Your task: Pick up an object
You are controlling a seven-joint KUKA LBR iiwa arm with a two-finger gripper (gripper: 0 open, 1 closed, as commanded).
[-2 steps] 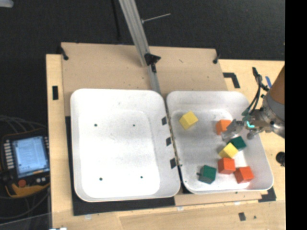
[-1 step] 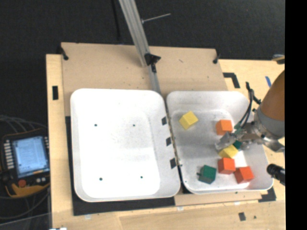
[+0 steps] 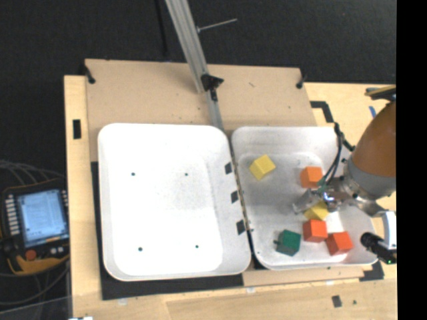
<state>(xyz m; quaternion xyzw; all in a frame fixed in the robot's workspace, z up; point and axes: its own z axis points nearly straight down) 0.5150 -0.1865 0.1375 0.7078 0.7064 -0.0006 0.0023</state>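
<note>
Gripper (image 3: 319, 199) of mine sits low in the right bin (image 3: 280, 145), near its right edge, over a small yellow block (image 3: 318, 213); I cannot tell its state. Around it lie an orange cube (image 3: 310, 177), two orange-red cubes (image 3: 315, 230) (image 3: 339, 243), a green block (image 3: 289, 242) and a yellow cube (image 3: 262, 167). Beside it sits the left bin (image 3: 167, 199).

1. Two shallow white plastic bins (image 3: 167, 139) sit side by side on the bench.
2. Three orange cubes (image 3: 311, 177) lie in the right bin.
3. Two yellow cubes (image 3: 262, 167) lie there.
4. One green block (image 3: 289, 242) lies there.
</note>
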